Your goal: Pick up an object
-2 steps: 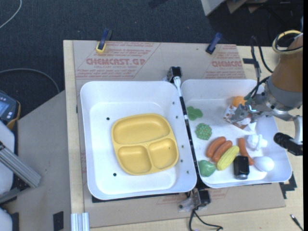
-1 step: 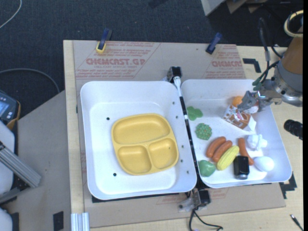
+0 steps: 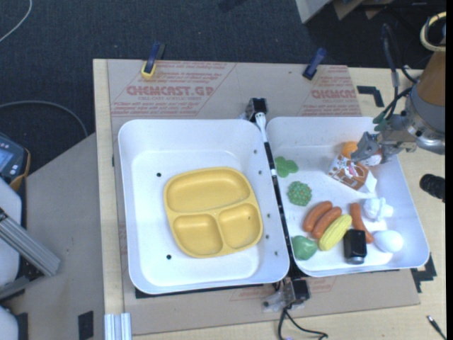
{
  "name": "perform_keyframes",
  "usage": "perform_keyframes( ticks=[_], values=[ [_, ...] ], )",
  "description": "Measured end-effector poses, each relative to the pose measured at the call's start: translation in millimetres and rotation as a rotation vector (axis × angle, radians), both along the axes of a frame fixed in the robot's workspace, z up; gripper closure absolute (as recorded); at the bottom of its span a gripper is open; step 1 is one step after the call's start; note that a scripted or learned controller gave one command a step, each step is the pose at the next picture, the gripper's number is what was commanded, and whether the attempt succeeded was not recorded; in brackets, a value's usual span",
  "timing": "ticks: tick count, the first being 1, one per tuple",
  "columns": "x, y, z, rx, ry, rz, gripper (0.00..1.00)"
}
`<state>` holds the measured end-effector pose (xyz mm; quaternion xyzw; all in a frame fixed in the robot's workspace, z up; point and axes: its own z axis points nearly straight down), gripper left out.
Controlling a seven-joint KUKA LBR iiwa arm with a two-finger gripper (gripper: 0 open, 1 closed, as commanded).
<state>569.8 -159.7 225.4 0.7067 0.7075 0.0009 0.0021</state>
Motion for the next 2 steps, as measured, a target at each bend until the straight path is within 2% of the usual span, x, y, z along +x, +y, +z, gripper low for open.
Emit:
perform_keyframes(
  ticks=[1,2],
  values=[
    [19.3,51.6,6.4,0.001,0.0,0.005,1.0],
    [54.9,89.4,3.8,0.002,-0.001,0.004,1.0]
  ],
)
